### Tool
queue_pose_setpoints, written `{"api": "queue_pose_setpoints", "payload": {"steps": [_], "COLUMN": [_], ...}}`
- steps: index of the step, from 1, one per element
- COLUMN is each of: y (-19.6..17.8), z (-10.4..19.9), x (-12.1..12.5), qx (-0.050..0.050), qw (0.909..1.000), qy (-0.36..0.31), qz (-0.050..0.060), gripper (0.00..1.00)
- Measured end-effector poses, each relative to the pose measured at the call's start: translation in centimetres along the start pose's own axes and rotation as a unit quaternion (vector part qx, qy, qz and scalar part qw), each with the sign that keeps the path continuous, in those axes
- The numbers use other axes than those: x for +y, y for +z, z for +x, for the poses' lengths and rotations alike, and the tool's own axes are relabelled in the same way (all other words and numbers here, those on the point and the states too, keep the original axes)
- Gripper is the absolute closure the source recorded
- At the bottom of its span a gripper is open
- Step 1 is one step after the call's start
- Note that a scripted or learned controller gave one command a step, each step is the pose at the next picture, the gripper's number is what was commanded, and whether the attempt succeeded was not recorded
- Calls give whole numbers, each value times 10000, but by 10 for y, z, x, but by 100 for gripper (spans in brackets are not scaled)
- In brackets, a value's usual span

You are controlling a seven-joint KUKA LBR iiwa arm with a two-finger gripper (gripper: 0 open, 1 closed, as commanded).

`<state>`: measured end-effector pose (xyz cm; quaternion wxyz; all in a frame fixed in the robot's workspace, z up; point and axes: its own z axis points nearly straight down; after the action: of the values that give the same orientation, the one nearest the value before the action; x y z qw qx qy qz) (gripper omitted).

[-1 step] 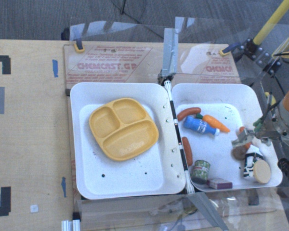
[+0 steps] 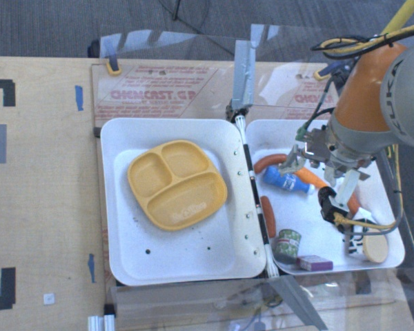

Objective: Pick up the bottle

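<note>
The bottle (image 2: 287, 181) is blue with a pale label and lies on its side in the upper left part of the right bin (image 2: 390, 216). An orange carrot-like piece (image 2: 312, 178) touches its right end. My gripper (image 2: 322, 169) hangs low over the bin, just right of and slightly above the bottle, under the grey and orange arm. The view does not show the bottle between the gripper's parts.
A red sausage (image 2: 270, 162) lies just above the bottle and another (image 2: 267, 216) below it by the bin's left wall. A green can (image 2: 288, 243), a purple block (image 2: 315, 262) and a tan disc (image 2: 376, 248) sit along the front. A yellow divided plate (image 2: 177, 183) fills the left bin (image 2: 121, 240).
</note>
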<state>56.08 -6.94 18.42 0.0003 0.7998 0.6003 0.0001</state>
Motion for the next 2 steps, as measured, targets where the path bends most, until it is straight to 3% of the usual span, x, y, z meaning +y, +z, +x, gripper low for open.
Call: {"api": "queue_pose_setpoints", "payload": {"steps": [1,2], "y": [98,98], "z": [-35,-9], "x": [-15,51], "qx": [5,2], "qw": [9942,9808], "qy": [-1077,-1950], "qz": [-11,-20], "gripper": [0,0]}}
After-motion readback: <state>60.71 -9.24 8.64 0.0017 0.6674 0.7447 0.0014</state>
